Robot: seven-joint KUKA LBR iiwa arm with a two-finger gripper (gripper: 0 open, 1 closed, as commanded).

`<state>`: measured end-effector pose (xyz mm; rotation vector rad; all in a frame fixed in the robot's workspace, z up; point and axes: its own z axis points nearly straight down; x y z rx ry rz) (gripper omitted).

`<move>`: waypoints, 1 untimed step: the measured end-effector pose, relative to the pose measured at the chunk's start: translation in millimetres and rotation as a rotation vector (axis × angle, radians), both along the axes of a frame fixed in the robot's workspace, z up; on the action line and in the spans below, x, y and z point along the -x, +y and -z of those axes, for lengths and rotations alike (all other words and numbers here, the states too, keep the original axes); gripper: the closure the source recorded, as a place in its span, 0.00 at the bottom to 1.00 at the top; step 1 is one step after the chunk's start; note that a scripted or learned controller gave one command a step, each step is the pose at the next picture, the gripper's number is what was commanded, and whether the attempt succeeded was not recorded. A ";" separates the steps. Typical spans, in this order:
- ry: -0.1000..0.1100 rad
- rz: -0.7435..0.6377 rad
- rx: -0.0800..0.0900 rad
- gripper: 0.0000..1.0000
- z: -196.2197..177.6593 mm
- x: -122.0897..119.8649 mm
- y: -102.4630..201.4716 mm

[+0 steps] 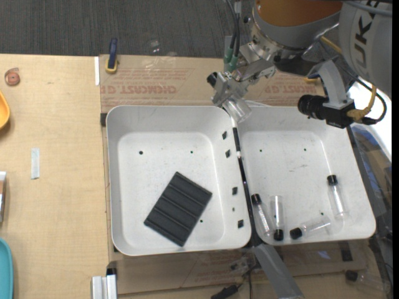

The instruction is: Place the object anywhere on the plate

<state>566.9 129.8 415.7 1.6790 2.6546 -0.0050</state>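
Observation:
A black ridged plate (179, 208) lies tilted on the floor of the left bin (124, 167), towards its front. My gripper (232, 102) hangs over the far end of the divider between the two bins, well behind the plate and to its right. A short clear tube (237, 110) shows between its fingers, sticking out downward, and the gripper is shut on it. Several more clear tubes with black caps (275, 215) lie along the front of the right bin (293, 161).
A clear tube (336, 197) rests by the right bin's right wall. A black camera unit (324, 109) juts from the arm over that bin's far edge. Cardboard (162, 80) lies behind the bins. An orange dish edge (3, 114) sits far left.

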 end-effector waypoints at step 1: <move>-0.001 -0.542 -0.001 1.00 -24.9 -75.9 30.0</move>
